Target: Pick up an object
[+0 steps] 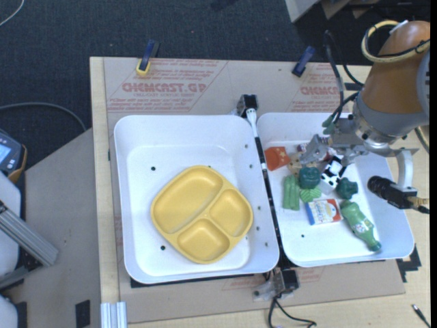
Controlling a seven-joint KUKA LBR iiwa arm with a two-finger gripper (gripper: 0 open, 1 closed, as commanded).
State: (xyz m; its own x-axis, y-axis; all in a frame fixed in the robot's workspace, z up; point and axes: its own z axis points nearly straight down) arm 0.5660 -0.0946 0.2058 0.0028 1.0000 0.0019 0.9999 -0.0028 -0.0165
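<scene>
The tool point(326, 157) hangs low over the back half of the right bin point(403, 241), above a cluster of small things; whether it is spread or pressed together cannot be told. Just under it sit a teal cup point(310, 177) and a black-and-white toy point(332, 171). An orange packet point(276, 158) lies toward the bin's back left corner, a green block point(292, 193) beside the left wall, a blue-edged card point(322, 212) mid-bin, and a green bottle point(360, 225) toward the front right. The left bin point(130, 149) holds a yellow divided plate point(201, 214).
</scene>
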